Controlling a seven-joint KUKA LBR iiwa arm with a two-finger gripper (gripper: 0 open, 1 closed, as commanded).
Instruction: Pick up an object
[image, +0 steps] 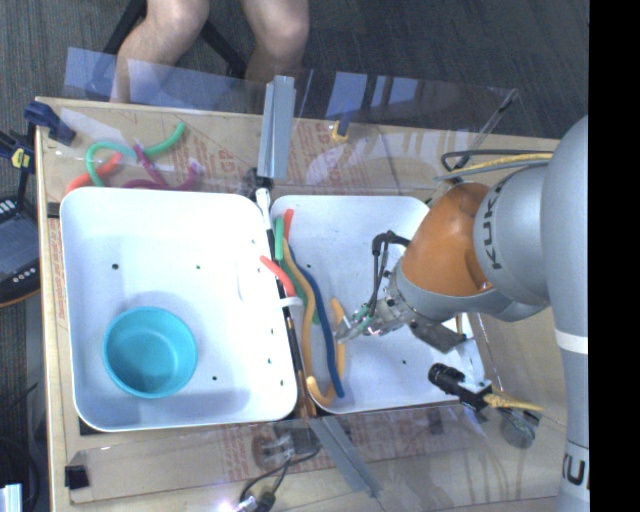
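Arm (520, 240), grey with its orange band, sits closest to the lens and is the largest thing in view; it reaches in from the right and bends down over the right bin (400, 215).

Left bin (150, 230): holds a blue bowl (150, 350) in its near-left corner, upright, well apart from the arm.

Right bin: the candidate objects lie along its left wall. A blue strip (318, 320) runs lengthwise down that wall; a green strip (296, 275) and a red strip (272, 268) lie just beside it at the far end, the red one crossing onto the divider between the bins. An orange strip (322, 375) curves along the near-left corner, partly beneath the blue one.

Gripper (345, 322): low in the right bin, tips just beside the blue strip and the upper end of the orange strip. Whether it touches either one cannot be read at this resolution, and I cannot tell if the jaws are parted or closed.

Progress, as a judgement: approach looks done, the tool being down at object level. Nothing appears lifted; every strip looks flat on the bin floor. Grasp and lift remain.

Loose coloured strips (135, 165) lie on the bench behind the left bin.
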